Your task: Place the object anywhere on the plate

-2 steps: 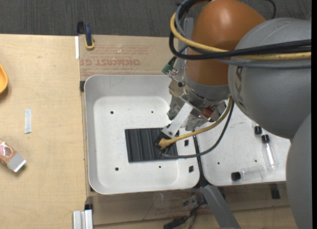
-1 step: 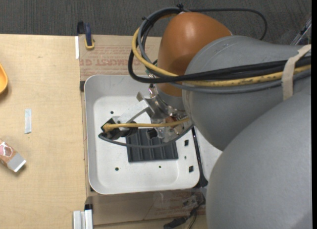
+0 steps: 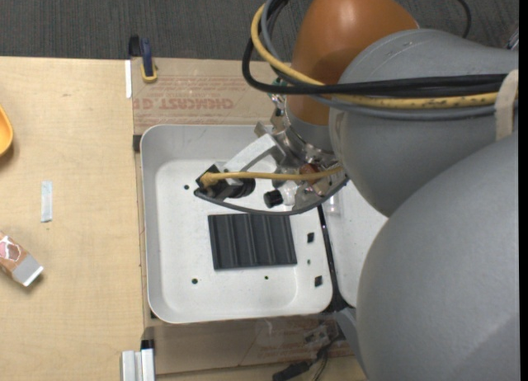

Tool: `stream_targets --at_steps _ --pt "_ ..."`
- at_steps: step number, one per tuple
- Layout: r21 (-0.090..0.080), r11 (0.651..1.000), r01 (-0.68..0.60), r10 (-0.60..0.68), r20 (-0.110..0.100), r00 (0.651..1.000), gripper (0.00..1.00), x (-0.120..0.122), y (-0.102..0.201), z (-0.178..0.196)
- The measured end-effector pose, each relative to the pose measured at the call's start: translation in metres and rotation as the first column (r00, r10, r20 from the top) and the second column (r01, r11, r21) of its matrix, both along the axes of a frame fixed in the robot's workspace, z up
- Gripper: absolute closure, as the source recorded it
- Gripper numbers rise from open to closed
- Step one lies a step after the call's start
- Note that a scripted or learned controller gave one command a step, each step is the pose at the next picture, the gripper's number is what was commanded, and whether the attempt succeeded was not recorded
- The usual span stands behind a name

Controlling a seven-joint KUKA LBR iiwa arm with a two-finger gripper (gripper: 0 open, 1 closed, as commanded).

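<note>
Claw low over white bin, centre frame; spread or pressed together: cannot tell. Dark ribbed slab flat on bin floor, just below it. Risk: slab wide, flat; grip may slide off ribs.

Right bin: your arm covers all but a sliver, and the gripper is largely buried under the wrist. Orange object and brown-and-grey packet: both are cut by the left edge. Small grey strip: too small for you to identify.
</note>
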State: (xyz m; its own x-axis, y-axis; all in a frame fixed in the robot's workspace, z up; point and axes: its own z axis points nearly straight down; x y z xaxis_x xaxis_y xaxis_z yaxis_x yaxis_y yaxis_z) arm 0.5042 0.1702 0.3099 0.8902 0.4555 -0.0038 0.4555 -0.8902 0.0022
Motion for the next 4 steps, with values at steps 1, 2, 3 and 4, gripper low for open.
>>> stream_targets --at_steps 1,2,3,4 --pt "0.002 0.828 -0.561 0.561 -0.005 0.827 1.0 0.025 -0.004 0.02" --pt "0.004 0.729 -0.685 0.685 -0.005 0.729 1.0 -0.017 0.016 -0.017" --pt "0.005 0.658 -0.753 0.753 -0.006 0.658 1.0 -0.027 0.021 -0.025" --pt "0.007 0.392 -0.92 0.92 -0.003 0.392 1.0 -0.027 0.007 -0.051"
